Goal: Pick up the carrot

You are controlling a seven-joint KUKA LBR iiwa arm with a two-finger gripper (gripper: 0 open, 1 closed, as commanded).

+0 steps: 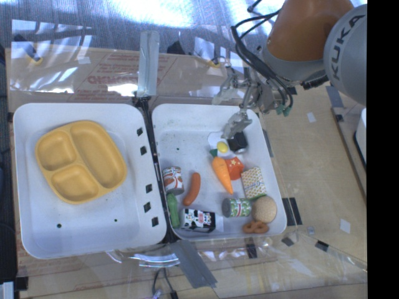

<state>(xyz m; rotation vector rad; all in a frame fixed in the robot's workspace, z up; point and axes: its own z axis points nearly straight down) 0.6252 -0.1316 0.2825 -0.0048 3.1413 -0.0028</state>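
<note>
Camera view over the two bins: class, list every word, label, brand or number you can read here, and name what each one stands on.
"KUKA", on the grey arm at upper right.
Red print on the clear plastic sheet behind the bins: too blurred to read.
Labels on the small can, the green can and the black-and-white carton: too small to read.
The carrot and yellow tray carry no text.

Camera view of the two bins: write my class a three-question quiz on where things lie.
1. True or false: the carrot lies in the bin with the yellow tray.
2. What lies just left of the carrot?
A. sausage
B. pretzel
C. milk carton
3. Fill in: the end effector hangs over the ____ bin.

Key: 1 false; 2 A; 3 right
</note>
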